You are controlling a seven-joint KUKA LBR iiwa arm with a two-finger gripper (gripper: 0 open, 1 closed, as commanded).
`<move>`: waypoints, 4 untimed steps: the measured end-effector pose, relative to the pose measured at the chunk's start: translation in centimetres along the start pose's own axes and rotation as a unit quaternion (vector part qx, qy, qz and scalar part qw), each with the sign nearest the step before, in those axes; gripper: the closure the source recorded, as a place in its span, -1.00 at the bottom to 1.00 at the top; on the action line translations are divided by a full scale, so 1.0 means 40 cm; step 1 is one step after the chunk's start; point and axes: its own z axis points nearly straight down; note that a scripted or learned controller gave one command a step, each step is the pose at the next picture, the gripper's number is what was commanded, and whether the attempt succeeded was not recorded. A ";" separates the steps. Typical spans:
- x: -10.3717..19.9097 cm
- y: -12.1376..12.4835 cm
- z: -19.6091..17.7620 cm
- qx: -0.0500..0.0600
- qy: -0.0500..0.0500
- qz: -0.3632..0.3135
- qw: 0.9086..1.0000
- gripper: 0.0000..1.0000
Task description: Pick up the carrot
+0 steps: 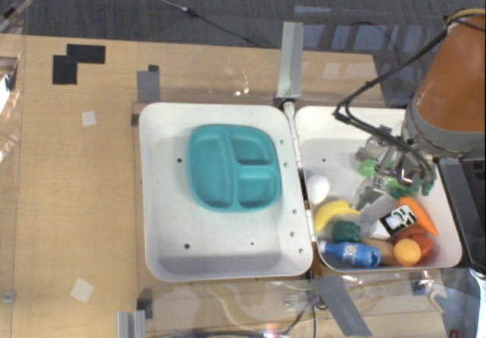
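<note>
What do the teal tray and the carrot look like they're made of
The teal tray looks like moulded plastic with a matte finish: one even colour, rounded corners, smooth raised dividers between compartments. The carrot seems to be a plastic toy rather than real, judging by its flat uniform orange and smooth surface, though it is small and partly covered, so that is uncertain.

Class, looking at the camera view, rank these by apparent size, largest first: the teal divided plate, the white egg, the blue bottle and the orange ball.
1. teal divided plate
2. blue bottle
3. white egg and orange ball: these look alike, so I leave them unranked.
</note>
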 end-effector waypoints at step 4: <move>-0.070 0.054 0.122 0.000 0.000 0.136 0.991 -1.00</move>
